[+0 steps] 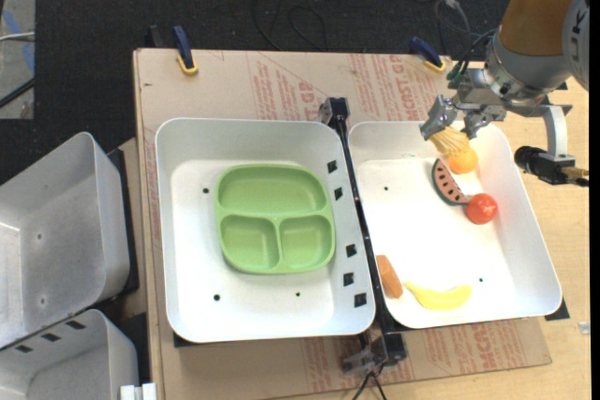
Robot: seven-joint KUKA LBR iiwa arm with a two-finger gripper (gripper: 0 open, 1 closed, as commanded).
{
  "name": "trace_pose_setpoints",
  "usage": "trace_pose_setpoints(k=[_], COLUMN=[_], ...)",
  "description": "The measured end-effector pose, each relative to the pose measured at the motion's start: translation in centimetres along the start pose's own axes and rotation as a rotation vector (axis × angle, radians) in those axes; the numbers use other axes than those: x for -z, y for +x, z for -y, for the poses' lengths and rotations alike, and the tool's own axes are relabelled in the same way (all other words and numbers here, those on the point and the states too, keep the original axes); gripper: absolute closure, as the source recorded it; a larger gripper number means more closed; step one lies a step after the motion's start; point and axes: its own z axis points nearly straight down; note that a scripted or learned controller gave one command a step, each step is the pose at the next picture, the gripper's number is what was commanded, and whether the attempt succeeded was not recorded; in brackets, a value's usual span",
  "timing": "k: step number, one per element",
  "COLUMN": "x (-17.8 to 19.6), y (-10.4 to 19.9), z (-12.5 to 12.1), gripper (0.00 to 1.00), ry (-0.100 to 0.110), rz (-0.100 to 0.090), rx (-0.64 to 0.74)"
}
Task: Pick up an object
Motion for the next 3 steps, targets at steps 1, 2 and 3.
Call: trace_pose_setpoints(k=[1, 2, 3], x=[-1.1, -0.5, -1.5], y=[5.1, 9.8, 14.6], z=[0.5, 1.8, 4.5], gripper=[1.00, 1.00, 1.00], ry=[0.005, 0.005, 0.007], rz=[-0.001, -0.002, -0.001], rx=[0.001, 0.002, 0.001])
